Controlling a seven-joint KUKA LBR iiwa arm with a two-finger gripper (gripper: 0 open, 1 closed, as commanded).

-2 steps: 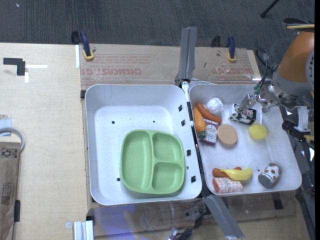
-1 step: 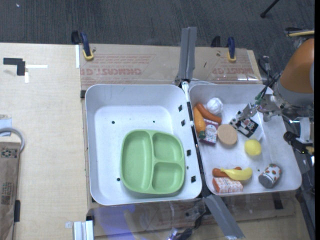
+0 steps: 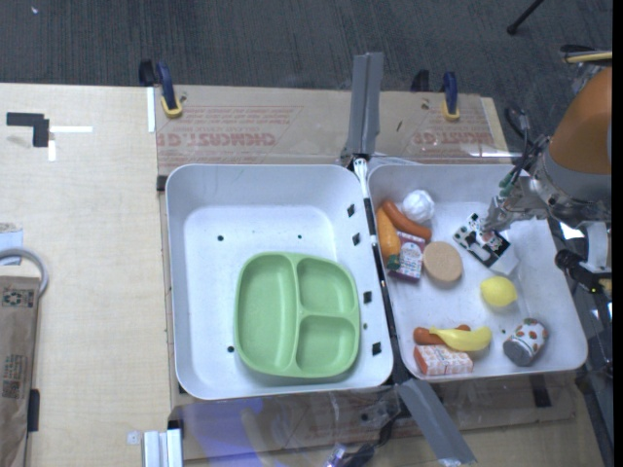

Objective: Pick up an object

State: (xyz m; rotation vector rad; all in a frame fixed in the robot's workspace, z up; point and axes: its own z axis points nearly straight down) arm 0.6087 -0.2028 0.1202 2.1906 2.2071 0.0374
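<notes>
From above, the pale wooden bench (image 3: 88, 251) carries two shallow white bins side by side, with a sheet of printed brown cardboard (image 3: 253, 136) behind them held down by two blue-and-yellow clamps (image 3: 167, 93). A grey metal bar (image 3: 366, 105) runs down to the seam where the bins meet. At the bench's left edge lies a brown paper bag (image 3: 18, 353), and a black L-shaped mark (image 3: 29, 126) sits near the far left corner.

The left white bin (image 3: 195, 212) holds one thing: a light green plastic plate with three compartments (image 3: 297, 314), lying flat toward the near side.

The right white bin (image 3: 555, 290) is crowded. Along its left wall lie an orange carrot-shaped toy (image 3: 386, 232) and a red-orange sausage-shaped toy (image 3: 407, 222), with a crumpled white ball (image 3: 419, 203) just beyond them. Near these are a small dark red packet with a white label (image 3: 409, 261) and a round tan disc (image 3: 443, 263). Farther right sit a yellow lemon-shaped toy (image 3: 497, 291) and a small tipped can with brown and white spots (image 3: 524, 342). At the near side a yellow banana-shaped toy (image 3: 464, 338) lies over a red sausage-shaped toy (image 3: 426, 335), beside a red-and-white carton (image 3: 444, 360).

The grey arm with its orange band (image 3: 584, 134) reaches in from the right. Its claw (image 3: 490, 224) is low over a small black-and-white block (image 3: 479, 240) at the far right of that bin; whether the claw is wide or narrow cannot be told, and contact with the block is unclear.
</notes>
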